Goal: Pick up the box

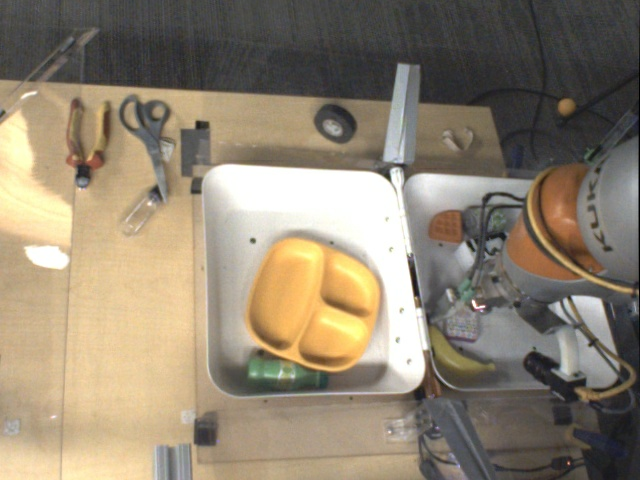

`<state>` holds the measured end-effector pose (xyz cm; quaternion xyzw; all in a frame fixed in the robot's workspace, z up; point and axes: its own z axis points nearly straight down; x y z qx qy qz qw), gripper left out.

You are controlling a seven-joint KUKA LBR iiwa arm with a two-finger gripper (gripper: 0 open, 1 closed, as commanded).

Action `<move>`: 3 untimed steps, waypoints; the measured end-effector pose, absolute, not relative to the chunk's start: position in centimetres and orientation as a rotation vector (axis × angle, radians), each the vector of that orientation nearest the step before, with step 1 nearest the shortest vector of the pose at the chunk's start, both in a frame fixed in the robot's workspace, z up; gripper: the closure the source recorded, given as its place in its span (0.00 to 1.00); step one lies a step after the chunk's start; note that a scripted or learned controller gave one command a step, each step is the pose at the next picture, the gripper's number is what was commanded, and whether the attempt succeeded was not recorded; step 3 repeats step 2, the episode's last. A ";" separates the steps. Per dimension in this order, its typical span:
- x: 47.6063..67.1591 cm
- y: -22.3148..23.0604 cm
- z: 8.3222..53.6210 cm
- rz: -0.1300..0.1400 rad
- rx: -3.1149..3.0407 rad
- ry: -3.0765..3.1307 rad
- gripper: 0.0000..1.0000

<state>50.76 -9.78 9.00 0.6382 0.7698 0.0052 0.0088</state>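
Observation:
A small pale box (pixel 461 325) with purple print lies in the right bin (pixel 500 380), just above a banana (pixel 458 356). My gripper (pixel 477 296) hangs over the bin's left part, directly above and to the right of the box, with cables and a small red light around it. The grey wrist with its orange band (pixel 545 238) covers the middle of that bin. I cannot make out whether the gripper touches the box.
An orange object (pixel 447 227) sits at the right bin's back left. The left bin (pixel 225 268) holds a yellow divided plate (pixel 313 303) and a green can (pixel 285 372). Scissors (pixel 150 138), pliers (pixel 84 138) and a tape roll (pixel 335 122) lie on the bench.

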 end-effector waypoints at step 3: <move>54.0 -3.6 23.3 0.007 2.074 2.352 1.00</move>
